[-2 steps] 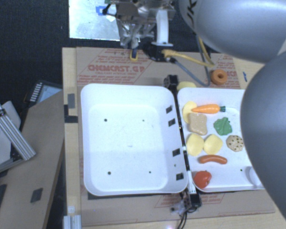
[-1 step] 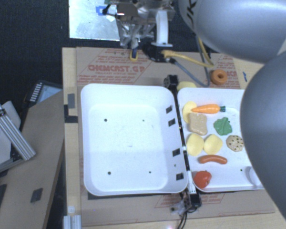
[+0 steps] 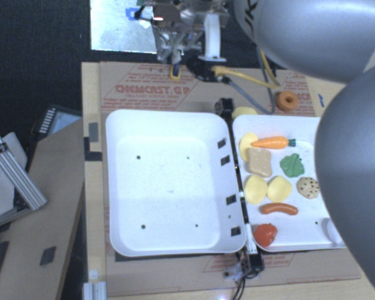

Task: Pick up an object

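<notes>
Claw [image 3: 175, 54] hangs at the far edge of the bench [image 3: 144, 86], beyond the left bin [image 3: 122, 186], well apart from the food; whether it is open or closed cannot be told, and nothing shows in its grip. The pick looks not yet begun. Candidates lie in the right bin [image 3: 312, 230]: a carrot [image 3: 270, 143], a sausage [image 3: 279, 209], a cookie [image 3: 307, 187], a green leaf [image 3: 292, 165] and a tomato [image 3: 265, 234]. A doughnut [image 3: 287, 100] sits outside on the cardboard. The arm's grey bulk [image 3: 353, 186] hides part of that bin.
</notes>
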Controlling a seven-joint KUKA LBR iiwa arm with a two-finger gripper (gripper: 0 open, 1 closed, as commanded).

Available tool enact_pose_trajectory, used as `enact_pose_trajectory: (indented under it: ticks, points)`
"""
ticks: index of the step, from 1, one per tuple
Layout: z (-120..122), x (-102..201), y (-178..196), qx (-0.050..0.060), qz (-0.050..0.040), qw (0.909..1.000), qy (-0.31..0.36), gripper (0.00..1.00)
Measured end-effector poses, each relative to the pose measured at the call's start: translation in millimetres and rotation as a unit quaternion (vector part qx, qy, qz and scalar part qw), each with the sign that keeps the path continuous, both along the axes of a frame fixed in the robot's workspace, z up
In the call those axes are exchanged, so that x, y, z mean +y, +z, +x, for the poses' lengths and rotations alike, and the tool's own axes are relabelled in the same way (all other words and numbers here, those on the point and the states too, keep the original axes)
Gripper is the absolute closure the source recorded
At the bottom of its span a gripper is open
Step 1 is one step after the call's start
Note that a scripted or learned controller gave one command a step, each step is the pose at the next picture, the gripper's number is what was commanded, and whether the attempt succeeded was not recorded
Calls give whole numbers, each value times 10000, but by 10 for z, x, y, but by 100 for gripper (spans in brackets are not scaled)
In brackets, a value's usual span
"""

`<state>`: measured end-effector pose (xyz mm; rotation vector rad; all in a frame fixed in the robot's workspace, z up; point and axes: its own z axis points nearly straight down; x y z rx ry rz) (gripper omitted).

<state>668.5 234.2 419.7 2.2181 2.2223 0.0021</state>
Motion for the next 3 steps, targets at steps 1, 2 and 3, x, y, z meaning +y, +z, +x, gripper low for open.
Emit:
enact_pose_trajectory:
  ticks: [1, 2, 3]
  points:
    - [0, 0, -16, 0, -1, 10000, 0, 100]
    - [0, -1, -41, 0, -2, 10000, 0, 100]
    - [0, -1, -57, 0, -1, 10000, 0, 100]
